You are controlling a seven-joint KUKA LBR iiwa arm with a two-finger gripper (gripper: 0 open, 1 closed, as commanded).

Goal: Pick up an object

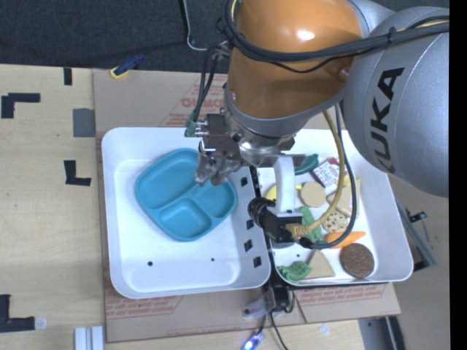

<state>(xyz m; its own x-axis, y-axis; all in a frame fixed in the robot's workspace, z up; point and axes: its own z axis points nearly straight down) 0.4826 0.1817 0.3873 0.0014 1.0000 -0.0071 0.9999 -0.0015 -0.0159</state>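
Plate (pixel 182 199), blue and divided, lies in the left bin (pixel 124 217), its right rim directly under the fingers (pixel 211 173); whether they are open or grip anything, I cannot tell. Right of them, the other bin (pixel 387 232) holds toy food.

Pale wood bench (pixel 44 217), black marks; brown cardboard sheet (pixel 146 97); dark cloth (pixel 87 13) behind.

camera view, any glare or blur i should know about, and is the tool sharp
Camera view: a bright highlight glares off the orange band; the white bins are evenly lit with soft shadows; the tool over the blue tray looks dark and slightly soft, its detail hard to read; the food items in the right bin are reasonably sharp.
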